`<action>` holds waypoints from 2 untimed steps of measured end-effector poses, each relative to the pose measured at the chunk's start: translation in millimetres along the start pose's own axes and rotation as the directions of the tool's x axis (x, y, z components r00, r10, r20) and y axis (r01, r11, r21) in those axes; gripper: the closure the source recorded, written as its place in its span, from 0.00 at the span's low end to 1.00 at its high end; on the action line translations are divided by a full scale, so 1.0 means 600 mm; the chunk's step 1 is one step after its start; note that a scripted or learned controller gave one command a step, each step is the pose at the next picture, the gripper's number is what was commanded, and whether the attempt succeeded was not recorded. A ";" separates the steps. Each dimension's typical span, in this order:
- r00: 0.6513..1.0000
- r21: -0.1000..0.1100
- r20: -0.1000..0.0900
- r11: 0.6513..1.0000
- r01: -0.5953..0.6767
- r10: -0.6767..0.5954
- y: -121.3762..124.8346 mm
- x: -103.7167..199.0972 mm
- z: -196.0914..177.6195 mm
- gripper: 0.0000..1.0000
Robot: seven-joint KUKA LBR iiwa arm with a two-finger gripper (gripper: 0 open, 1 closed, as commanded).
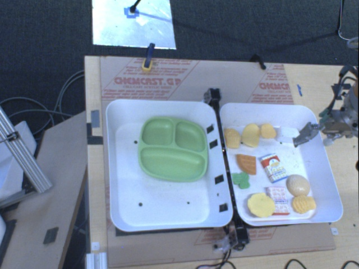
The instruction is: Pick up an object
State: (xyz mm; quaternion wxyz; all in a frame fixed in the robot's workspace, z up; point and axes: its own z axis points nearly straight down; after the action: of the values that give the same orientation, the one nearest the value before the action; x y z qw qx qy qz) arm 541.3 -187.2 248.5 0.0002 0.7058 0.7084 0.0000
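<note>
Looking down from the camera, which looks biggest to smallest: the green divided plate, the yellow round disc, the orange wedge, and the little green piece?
1. Green divided plate, by far the largest.
2. Yellow round disc.
3. Orange wedge, only slightly smaller than the disc, so that ranking is unsure.
4. Little green piece.

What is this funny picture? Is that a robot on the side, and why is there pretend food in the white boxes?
Yes, that is a robot arm. The camera sits up high and looks down on a bench. The arm comes in from the right side, and the grey metal part at its tip is its end effector, the bit it grabs with. It hangs over the top corner of the right bin. I can't see anything held in it.

There are two white bins side by side. The left bin holds a green plate with three sections. The right bin has small toy foods: yellow lumps near the top, an orange wedge, a little green piece, a red and white packet, a pale egg shape and a round yellow piece. The robot's job is to pick one up.
</note>
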 end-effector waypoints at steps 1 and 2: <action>1.000 0.004 -0.002 1.000 -0.002 0.002 0.002 0.000 0.105 0.00; 1.000 0.005 -0.003 1.000 -0.003 0.003 -0.015 -0.002 0.188 0.00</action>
State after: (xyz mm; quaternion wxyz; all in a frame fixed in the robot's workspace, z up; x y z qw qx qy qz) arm 532.4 -188.4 135.4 -0.0025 0.7067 0.7075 -0.0010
